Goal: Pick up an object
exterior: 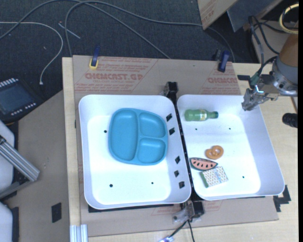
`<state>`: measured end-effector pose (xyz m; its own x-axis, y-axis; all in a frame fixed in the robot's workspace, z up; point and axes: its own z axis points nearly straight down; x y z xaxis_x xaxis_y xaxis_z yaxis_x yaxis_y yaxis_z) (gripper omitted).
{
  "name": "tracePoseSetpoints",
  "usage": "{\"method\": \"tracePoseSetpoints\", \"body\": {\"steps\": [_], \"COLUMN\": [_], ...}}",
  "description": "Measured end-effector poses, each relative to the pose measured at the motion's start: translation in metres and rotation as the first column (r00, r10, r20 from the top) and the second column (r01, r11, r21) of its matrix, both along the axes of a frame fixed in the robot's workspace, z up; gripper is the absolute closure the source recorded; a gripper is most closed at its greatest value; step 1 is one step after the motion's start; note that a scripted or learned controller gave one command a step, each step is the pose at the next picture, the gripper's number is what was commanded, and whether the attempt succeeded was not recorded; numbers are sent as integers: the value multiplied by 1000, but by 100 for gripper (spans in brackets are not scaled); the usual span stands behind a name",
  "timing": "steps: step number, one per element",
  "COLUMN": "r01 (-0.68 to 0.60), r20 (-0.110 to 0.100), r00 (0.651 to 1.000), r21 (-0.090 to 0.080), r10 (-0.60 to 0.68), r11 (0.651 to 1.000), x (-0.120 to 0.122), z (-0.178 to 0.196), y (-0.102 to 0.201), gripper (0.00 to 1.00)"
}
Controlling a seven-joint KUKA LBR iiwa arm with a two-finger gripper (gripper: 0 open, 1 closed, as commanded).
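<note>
Right bin (265, 156): one green bottle (200, 115) near far edge; one orange ring (214, 152), one watermelon slice (203, 164), one patterned sponge (214, 177) toward near-left corner. Left bin (90, 142): one blue plate (138, 136). Pincer (249, 102) over right bin's far-right corner, apparently empty; opening unclear.

This is a robotics lab or test cell, not a home. A plywood bench top (142, 71) printed with a maker's name carries two shallow white bins (94, 189), fixed with blue clamps (95, 57) at the far edge, well left of the gripper (249, 101). Loose cables (52, 28) trail over dark carpet beyond the bench. An aluminium frame rail (16, 158) and a small dark screen (14, 97) stand far to the gripper's left. A cardboard box (213, 12) sits beyond it.
</note>
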<state>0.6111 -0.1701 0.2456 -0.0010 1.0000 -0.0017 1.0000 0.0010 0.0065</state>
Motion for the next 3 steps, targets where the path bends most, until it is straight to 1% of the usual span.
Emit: {"method": "tracePoseSetpoints", "body": {"steps": [1,2,3], "r01": [-3,-4,-5], "r20": [-9,-9,-8], "r00": [1000,1000,1000], "r21": [4,4,5], "r10": [3,4,5], "r11": [1000,1000,1000], "x": [-3,-4,-17], "z": [-11,-19,-8], "y": [53,107,161], "gripper": [100,100,100]}}
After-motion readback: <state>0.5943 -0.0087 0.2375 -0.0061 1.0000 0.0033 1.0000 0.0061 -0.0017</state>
